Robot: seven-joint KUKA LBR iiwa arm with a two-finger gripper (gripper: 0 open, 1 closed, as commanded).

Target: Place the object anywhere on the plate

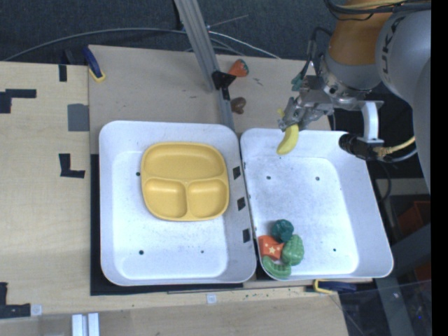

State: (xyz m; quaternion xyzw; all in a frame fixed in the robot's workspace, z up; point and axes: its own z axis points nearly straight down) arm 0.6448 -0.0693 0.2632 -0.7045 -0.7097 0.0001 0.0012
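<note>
The claw (fingers pointing down) grips a banana.

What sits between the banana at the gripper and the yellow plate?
In the camera view, only the bins' adjoining rims and bare white floor separate the banana from the plate.

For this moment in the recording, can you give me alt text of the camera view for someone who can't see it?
A grey and orange robot arm's gripper holds a yellow banana over the far edge of the right white bin. A yellow divided plate sits in the left white bin, and a few green and orange toys lie in the right bin's near corner.
</note>
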